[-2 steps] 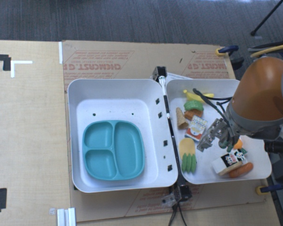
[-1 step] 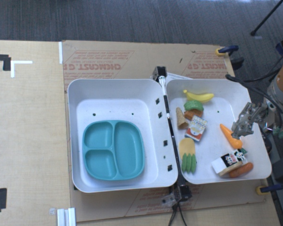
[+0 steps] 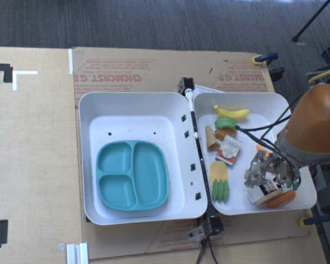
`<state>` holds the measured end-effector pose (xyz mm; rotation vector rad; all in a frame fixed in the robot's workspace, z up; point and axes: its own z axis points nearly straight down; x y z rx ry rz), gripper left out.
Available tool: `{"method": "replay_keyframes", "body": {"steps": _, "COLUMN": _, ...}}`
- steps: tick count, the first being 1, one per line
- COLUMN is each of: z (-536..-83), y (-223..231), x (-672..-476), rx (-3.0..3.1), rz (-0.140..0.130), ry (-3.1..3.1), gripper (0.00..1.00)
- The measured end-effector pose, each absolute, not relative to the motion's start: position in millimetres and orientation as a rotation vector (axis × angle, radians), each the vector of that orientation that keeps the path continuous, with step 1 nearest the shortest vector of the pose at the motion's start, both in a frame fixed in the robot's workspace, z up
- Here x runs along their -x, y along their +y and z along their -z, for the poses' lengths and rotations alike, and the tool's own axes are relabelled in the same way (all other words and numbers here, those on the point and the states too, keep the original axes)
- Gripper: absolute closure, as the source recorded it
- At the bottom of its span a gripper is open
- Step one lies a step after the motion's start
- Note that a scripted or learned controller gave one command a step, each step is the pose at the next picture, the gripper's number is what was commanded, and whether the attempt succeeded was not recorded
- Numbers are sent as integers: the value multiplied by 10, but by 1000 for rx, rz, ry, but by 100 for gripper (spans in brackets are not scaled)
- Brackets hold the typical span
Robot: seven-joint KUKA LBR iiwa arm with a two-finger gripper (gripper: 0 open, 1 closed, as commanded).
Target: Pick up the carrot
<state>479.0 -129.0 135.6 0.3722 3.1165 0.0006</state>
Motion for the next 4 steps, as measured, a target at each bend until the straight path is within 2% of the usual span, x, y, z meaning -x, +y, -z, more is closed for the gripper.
{"method": "replay_keyframes", "body": {"steps": 1, "z": -1357, "y": -1291, "x": -4791, "rx": -372, "rz": 0, "ry": 3116, "gripper": 0}}
{"method": "replay_keyframes", "body": {"steps": 2, "z": -916, "y": -1665, "x": -5076, "rx": -468, "rz": -1, "ry": 3102, "gripper": 0}}
{"method": "replay_keyframes", "body": {"steps": 3, "z": -1010, "y": -1663, "x": -5098, "rx": -468, "rz": 0, "ry": 3095, "gripper": 100}}
{"method": "replay_keyframes", "body": {"steps": 4, "z": -1918, "y": -534, "x": -4801, "rx": -346, "rz": -1, "ry": 3117, "gripper": 100}}
